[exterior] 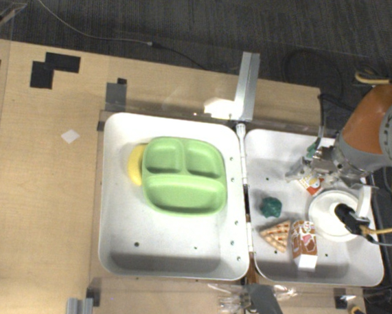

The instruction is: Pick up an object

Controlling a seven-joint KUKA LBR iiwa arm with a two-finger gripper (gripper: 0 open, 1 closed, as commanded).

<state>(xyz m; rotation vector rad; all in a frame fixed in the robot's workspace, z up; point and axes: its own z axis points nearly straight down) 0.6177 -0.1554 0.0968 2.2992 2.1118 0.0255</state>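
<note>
The right bin (350,271) holds a teal lump (270,207), a pizza-slice toy (277,233), a brown and white carton (304,243) and a small red and white item (311,183). My gripper (317,168) hangs low over the bin's far right part, just above the red and white item; whether it touches it is unclear. In the left bin (115,248) lies a green divided plate (182,174) with a yellow banana-like piece (134,164) poking out from under its left edge.
A white round piece (328,212) with a black part sits right of the teal lump, below the wrist; I cannot tell if it is loose or belongs to the arm. The grey arm with its orange band (364,128) covers the bin's right corner.
</note>
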